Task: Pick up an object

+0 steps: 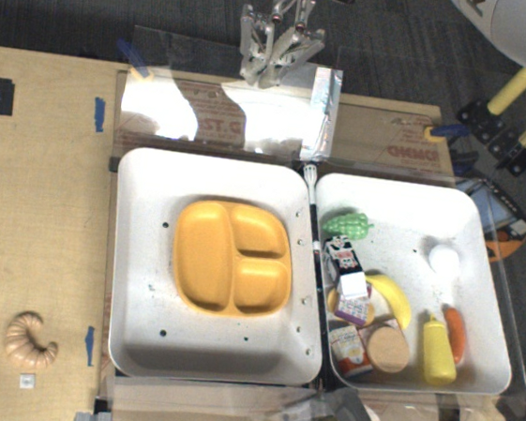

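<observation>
My gripper [280,61] hangs over the back edge of the bench, behind both bins, well away from every object; its fingers look spread and there is nothing between them. The right bin [487,230] holds a green bumpy toy [348,226], a banana [394,298], a yellow mustard bottle [438,349], an orange-red sausage-shaped piece [457,333], a white round piece [444,259], a brown disc [389,349] and several small printed cartons [351,298]. A yellow divided plate [232,256] lies in the left bin [142,191].
A croissant-shaped toy [31,339] lies on the cardboard bench top at the lower left, outside the bins. Shiny foil and a cardboard wall [254,119] stand behind the bins. Yellow-handled clamps [521,102] sit at the upper right.
</observation>
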### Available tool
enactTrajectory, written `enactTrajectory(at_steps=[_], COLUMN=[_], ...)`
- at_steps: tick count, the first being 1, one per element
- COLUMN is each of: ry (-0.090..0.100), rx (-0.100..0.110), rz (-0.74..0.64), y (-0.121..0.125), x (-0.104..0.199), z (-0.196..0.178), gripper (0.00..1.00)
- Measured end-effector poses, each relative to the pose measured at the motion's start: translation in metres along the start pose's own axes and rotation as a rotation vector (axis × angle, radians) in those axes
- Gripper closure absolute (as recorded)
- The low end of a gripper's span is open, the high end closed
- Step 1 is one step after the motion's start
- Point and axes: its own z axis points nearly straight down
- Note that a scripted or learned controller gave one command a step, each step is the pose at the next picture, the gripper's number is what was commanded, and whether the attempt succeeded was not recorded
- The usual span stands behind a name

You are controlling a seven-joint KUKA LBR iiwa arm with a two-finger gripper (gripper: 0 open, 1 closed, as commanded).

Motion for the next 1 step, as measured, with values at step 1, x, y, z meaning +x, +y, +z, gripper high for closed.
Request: enactTrajectory(at_steps=[1], ry=[0.001], rx=[-0.001], rz=[0.183], y=[-0.0012], x=[0.0048], z=[-0.0008], gripper=[1.00])
